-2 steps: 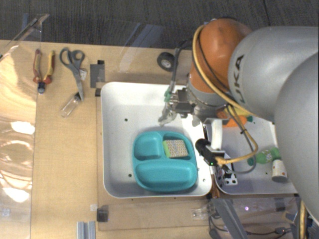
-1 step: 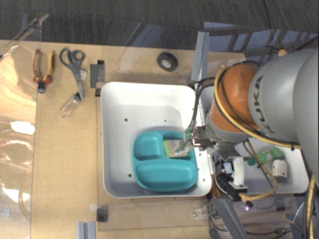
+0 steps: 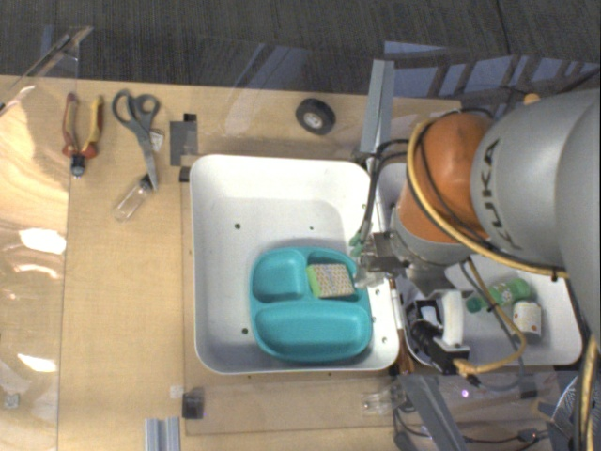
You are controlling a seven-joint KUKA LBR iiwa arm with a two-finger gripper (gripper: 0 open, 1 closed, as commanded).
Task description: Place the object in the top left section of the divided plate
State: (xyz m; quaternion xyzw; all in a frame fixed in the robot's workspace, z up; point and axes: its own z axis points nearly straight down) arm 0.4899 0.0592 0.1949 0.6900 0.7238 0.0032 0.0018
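Right now you see the left white bin holding a teal divided plate toward its 5 o'clock corner. You can make out a small speckled, greenish-grey square object lying in the plate's section at 2 o'clock, beside the section at 10 o'clock. The large section at 6 o'clock looks bare teal. You find the arm covering most of the right bin. Its gripper sits at the plate's 2 o'clock edge; you cannot tell how it stands.
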